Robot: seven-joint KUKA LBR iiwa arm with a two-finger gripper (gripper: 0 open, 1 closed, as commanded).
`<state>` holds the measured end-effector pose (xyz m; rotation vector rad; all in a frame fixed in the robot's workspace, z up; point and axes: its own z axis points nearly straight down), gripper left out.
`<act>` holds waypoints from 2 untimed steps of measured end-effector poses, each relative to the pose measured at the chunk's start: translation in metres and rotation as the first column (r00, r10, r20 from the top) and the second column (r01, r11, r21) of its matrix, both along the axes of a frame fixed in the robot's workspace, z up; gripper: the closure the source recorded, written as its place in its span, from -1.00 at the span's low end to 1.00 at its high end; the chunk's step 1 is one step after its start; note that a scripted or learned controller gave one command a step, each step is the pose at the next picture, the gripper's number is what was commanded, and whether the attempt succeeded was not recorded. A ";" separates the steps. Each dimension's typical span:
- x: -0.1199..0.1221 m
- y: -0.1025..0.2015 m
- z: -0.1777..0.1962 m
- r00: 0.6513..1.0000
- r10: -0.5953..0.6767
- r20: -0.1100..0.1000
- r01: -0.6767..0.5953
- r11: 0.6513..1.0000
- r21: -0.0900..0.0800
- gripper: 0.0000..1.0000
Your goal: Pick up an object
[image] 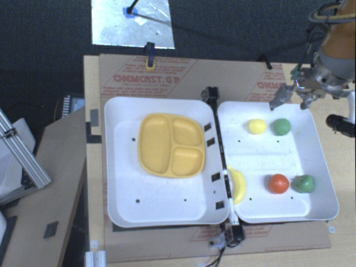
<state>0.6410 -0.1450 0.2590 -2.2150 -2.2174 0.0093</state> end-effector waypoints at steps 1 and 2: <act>0.002 0.000 0.007 1.000 0.002 0.011 -0.002 1.000 -0.002 -1.00; 0.006 0.005 -0.054 1.000 0.004 0.007 -0.004 1.000 -0.001 -1.00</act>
